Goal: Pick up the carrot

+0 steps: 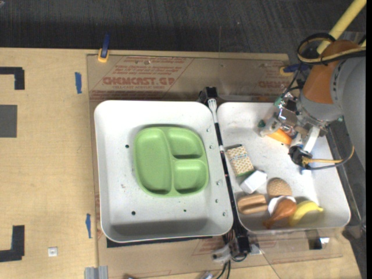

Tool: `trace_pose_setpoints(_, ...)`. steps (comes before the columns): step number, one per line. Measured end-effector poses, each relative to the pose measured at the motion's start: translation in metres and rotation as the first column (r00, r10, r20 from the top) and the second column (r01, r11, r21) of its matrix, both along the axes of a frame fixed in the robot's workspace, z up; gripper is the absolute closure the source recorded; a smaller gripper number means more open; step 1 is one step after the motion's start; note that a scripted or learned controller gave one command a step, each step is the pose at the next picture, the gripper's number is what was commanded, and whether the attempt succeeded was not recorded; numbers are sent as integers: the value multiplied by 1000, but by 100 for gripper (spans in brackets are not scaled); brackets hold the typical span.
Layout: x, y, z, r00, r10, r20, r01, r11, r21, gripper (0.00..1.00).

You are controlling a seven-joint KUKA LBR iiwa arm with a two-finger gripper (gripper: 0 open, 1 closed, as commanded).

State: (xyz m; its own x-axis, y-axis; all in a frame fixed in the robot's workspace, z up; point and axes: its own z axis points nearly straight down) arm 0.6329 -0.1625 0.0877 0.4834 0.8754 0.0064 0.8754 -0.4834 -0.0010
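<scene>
The carrot [281,136], a short bright orange piece, is in the upper part of the right bin [331,179]. My gripper [280,130] reaches in from the right and points down at it. Its fingers are shut on the carrot, with the orange end showing between them just above the bin floor. The grey arm with its orange band [321,85] rises behind it at the right edge.
The left bin [110,156] holds a green divided plate [171,160]. At the front of the right bin lie a speckled box [239,159], a white block [253,182], a round biscuit [279,186], a bun [252,203], an orange-brown item [283,209] and a banana [306,212].
</scene>
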Motion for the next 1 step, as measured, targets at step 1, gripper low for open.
trace_pose_setpoints(1,2,2,12,1000,5,2,-5,1000,-1,100)
